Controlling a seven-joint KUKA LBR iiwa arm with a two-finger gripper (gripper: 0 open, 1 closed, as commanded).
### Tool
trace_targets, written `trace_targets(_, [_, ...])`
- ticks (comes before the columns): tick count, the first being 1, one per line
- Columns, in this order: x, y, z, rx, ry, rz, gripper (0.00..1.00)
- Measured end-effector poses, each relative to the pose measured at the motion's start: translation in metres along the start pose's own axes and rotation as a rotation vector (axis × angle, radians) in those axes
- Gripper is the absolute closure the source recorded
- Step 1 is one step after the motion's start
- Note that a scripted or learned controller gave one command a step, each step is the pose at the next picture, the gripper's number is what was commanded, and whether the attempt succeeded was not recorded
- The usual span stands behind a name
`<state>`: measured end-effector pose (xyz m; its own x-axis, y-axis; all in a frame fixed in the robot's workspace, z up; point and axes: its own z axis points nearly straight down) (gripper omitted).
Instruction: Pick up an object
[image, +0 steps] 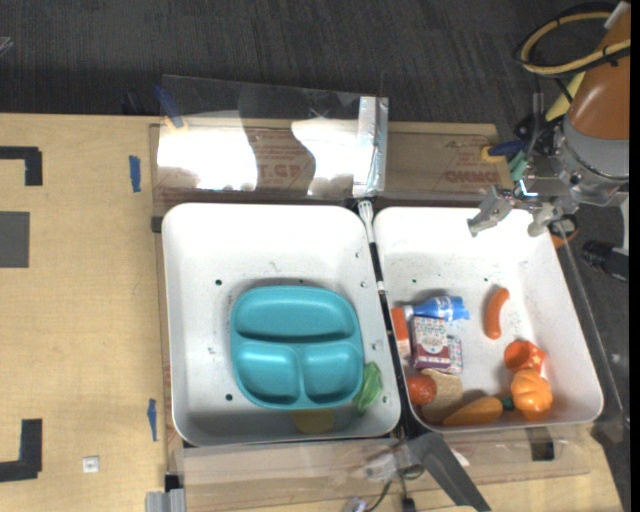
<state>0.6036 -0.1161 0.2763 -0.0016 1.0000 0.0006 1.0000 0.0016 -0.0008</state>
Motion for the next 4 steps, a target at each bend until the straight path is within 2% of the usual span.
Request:
trace_targets(1, [-0.036,-0.01,0.102,0.008,0.0,0.015,0.0])
trace_targets(2, [-0.063,-0.031,0.173,0.005,0.001,-0.018,0.0])
trace_targets(3, [-0.063,-0.028,0.159,-0.005,-0.001,-0.018,1.0])
trace_targets(4, [-0.063,-0.029,0.16,-0.004,-0.001,-0.018,0.0])
